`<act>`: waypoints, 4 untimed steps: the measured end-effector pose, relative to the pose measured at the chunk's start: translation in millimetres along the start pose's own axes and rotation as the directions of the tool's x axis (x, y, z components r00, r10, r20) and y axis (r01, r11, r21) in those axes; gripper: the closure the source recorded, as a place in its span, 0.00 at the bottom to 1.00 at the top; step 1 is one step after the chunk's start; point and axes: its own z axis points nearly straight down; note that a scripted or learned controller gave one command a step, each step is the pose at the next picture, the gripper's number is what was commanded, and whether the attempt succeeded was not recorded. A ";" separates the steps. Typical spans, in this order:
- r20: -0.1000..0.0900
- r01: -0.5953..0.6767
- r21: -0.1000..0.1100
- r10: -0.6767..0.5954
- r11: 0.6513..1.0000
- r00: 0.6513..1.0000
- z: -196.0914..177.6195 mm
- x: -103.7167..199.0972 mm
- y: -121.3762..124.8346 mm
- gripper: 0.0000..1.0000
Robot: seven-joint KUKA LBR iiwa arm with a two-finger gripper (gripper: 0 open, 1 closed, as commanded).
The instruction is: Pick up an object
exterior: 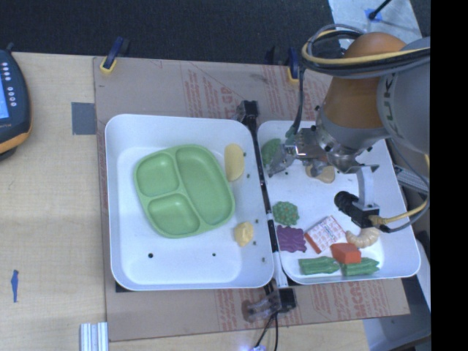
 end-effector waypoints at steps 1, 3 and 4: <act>0.006 -0.014 -0.001 0.014 1.000 1.000 102.7 -76.0 58.1 0.00; 0.002 -0.013 0.009 0.013 1.000 1.000 39.4 -78.6 40.5 0.00; 0.002 -0.007 0.004 0.007 1.000 1.000 100.6 -80.1 64.7 0.00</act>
